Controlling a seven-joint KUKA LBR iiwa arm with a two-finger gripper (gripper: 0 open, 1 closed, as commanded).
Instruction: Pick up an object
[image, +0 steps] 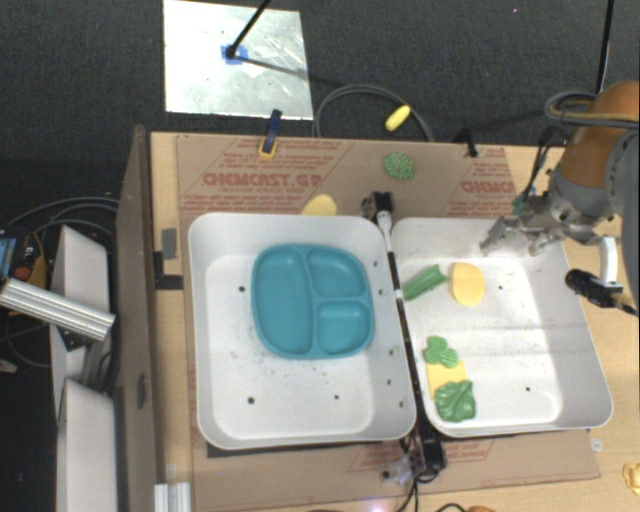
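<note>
At the right edge of the camera view, the grey arm (600, 170) with its orange band reaches in over the far part of the right bin (570, 340). Its tool (515, 235) hangs above that bin's back rim, near the far right corner; nothing shows between its prongs, and whether they stand apart or together cannot be told at this slant.

In the right bin lie several small things. A green stick-shaped piece (423, 282) rests near the divider between the bins, and just beside it, to the right, sits a yellow rounded piece (467, 284). Nearer the front are a small green leafy piece (438, 351), a yellow block (447, 371) below it, and a larger green leafy piece (456, 400) touching that block's front end. All of them are well apart from the tool.

The left bin (225, 400) holds a teal divided plate (311, 301) lying flat near its middle.

On the brown surface (250, 180) behind the bins lie a yellow rounded item (320, 206) at the left bin's back rim, a green round knobbly item (400, 165), and a small yellow piece (398, 118) at the far edge.
</note>
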